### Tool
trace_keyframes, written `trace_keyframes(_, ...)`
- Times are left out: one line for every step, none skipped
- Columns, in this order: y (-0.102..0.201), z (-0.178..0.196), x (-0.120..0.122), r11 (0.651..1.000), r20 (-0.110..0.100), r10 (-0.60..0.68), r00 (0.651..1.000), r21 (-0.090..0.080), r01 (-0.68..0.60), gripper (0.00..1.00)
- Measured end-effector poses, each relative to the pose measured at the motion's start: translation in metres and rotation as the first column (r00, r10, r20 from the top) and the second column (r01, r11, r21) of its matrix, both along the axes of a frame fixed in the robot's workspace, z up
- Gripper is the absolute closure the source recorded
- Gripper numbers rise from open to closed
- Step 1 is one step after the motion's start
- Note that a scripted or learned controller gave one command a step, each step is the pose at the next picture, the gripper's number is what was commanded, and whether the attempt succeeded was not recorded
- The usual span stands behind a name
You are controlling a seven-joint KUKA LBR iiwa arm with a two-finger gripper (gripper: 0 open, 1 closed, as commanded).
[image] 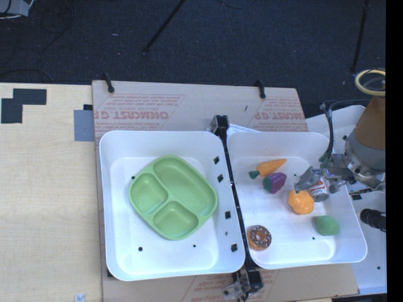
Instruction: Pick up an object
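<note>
My gripper [313, 184] low in right bin [352, 250], finger state I cannot tell, touching orange fruit [301, 202], purple piece [274, 182] and carrot [271, 166] left, green ball [327, 225] near, doughnut [259, 236] near-left, green divided plate [172, 197] in left bin [119, 257].

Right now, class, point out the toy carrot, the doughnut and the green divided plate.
toy carrot [272, 166], camera view, orange body.
doughnut [259, 237], camera view, frosted ring.
green divided plate [148, 194], camera view, left compartment.

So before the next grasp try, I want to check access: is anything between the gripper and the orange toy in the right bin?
Nothing visible. The gripper sits right above the orange toy; the purple toy lies left, apart.
</note>
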State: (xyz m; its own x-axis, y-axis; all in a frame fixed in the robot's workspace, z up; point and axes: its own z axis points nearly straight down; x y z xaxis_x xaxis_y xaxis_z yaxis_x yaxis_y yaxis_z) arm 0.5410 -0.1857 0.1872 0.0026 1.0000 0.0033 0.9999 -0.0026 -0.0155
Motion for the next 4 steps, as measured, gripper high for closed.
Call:
trace_keyframes(0.0, 0.008, 0.003, 1.0, 0.014, 0.003, 1.0, -0.003, -0.003, 0.0)
trace_keyframes(-0.001, -0.055, 0.007, 1.0, 0.008, 0.003, 1.0, -0.001, -0.003, 0.0)
trace_keyframes(0.007, -0.1, 0.01, 1.0, 0.015, 0.008, 1.0, 0.009, -0.009, 0.0)
trace_keyframes(0.001, -0.088, 0.008, 1.0, 0.014, 0.002, 1.0, 0.0, -0.002, 1.0)
